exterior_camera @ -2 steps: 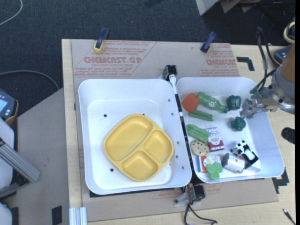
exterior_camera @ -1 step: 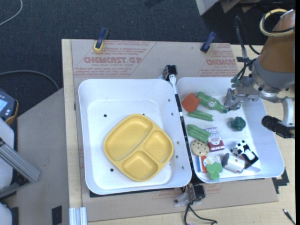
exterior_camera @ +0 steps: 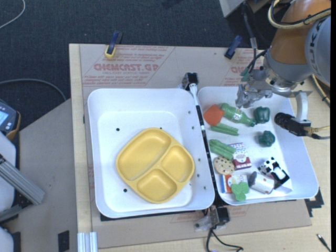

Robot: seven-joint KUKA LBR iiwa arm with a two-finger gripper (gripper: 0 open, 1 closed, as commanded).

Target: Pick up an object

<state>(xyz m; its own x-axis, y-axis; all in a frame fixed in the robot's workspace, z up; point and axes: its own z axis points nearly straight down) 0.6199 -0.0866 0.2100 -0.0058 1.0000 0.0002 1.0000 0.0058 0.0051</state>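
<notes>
Gripper hovers over green bottle at right bin far edge; finger state can't tell. Approach step; next: descend & grasp.

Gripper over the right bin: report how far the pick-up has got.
Done: the gripper is low in the right white bin, at the green bottle-shaped toy next to the orange toy. In hand: nothing can be seen gripped; the toy lies on the bin floor. Left: gripping and lifting an object. The yellow divided plate sits in the left white bin.
</notes>
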